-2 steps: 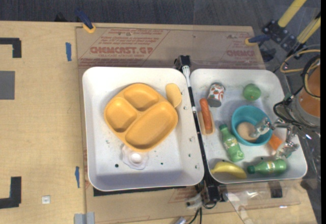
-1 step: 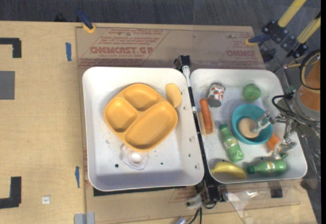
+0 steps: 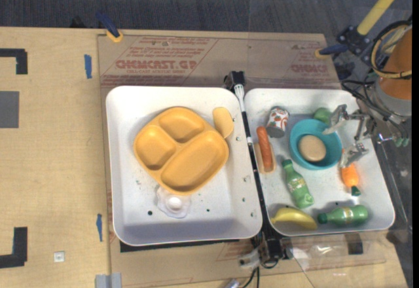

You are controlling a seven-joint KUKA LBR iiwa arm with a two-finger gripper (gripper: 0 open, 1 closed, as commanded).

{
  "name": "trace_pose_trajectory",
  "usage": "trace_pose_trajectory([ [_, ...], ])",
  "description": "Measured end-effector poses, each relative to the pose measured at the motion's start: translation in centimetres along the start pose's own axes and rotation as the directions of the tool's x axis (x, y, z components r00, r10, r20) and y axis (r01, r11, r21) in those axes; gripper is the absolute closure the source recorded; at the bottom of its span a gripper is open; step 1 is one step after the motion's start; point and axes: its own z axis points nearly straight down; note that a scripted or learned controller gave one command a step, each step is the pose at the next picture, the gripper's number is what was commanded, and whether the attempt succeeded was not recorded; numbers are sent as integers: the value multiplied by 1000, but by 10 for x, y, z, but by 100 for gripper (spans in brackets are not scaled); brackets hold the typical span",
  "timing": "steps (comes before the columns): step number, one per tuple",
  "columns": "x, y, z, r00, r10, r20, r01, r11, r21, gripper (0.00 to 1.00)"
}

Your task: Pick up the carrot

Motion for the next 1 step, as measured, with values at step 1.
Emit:
trace_pose_trajectory([
  [1,53,5,18,999,50,12,-50,999,9,0],
])
